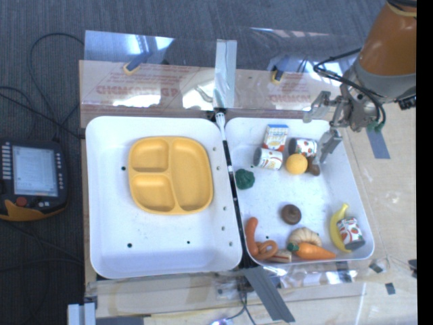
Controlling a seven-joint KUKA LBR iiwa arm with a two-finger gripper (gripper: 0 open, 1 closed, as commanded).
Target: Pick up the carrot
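Carrot (313, 251) lies at the right bin's (318, 195) front edge, touching a bread roll (304, 236) and pretzel (265, 250). Gripper (326, 144) hovers w/ fingers apart, nothing held, well apart at back. Prob light, stiff, smooth plastic; grab across thick mid-body, approx perpendicular to its length

Bright, even overhead light; glare flared on the clear panels (169, 90) behind the bins, shadows soft, focus slightly soft.
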